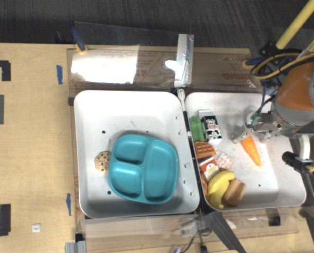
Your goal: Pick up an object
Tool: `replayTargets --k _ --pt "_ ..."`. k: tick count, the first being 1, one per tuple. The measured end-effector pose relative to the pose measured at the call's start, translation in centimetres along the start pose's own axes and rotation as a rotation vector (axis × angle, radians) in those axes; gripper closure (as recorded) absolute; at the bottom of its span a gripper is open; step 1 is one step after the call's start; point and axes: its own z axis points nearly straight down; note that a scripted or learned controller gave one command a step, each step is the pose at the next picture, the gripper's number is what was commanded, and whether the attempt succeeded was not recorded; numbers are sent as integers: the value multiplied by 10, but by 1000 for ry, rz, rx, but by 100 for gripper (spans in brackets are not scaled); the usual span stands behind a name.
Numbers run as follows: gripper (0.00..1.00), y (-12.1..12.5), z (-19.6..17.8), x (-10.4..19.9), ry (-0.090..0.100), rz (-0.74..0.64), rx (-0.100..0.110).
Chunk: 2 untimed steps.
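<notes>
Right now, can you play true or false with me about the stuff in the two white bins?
1. The teal divided plate lies in the left bin. True.
2. A cookie sits at the plate's left edge. True.
3. The orange carrot lies in the left bin. False: it lies in the right bin, near the tool.
4. The yellow banana lies in the right bin's front corner. True.
5. The plate is red. False: it is teal.
</notes>
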Motion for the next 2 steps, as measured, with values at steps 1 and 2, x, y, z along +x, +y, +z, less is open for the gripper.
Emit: replayTargets --k 1,2 --pt "0 50 1 7 -2 112 -3" --pt "0 -42 -62 4 -1 150 -2"
